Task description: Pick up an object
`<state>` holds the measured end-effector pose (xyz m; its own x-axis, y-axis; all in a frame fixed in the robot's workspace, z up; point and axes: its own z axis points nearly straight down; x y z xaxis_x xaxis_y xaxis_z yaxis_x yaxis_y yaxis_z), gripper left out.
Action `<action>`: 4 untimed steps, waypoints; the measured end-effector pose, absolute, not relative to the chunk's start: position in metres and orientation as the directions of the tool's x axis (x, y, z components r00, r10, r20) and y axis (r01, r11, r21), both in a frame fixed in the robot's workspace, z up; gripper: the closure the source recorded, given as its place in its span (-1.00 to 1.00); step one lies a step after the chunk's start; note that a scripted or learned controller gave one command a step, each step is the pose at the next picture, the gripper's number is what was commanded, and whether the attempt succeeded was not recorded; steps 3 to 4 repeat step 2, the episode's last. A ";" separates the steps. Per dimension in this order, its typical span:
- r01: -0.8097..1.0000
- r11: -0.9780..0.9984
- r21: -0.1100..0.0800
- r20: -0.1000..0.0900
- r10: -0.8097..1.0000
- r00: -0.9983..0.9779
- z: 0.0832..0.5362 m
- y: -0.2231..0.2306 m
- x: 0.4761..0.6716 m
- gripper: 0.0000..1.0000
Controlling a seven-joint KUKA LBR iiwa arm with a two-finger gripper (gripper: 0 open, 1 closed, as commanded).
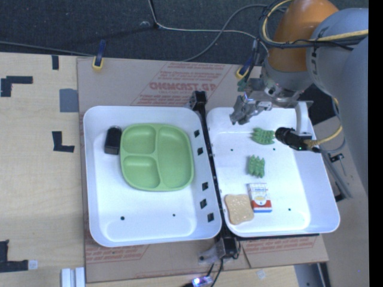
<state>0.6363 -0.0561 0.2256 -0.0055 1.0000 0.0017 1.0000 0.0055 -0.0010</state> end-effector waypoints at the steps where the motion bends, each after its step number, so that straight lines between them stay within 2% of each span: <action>1: 1.000 0.007 -0.003 0.002 1.000 -0.007 0.220 0.005 0.620 1.00; 2: 1.000 0.006 -0.003 0.001 1.000 -0.006 0.210 0.057 0.607 1.00; 4: 1.000 0.006 -0.003 0.001 1.000 -0.006 0.210 0.057 0.607 1.00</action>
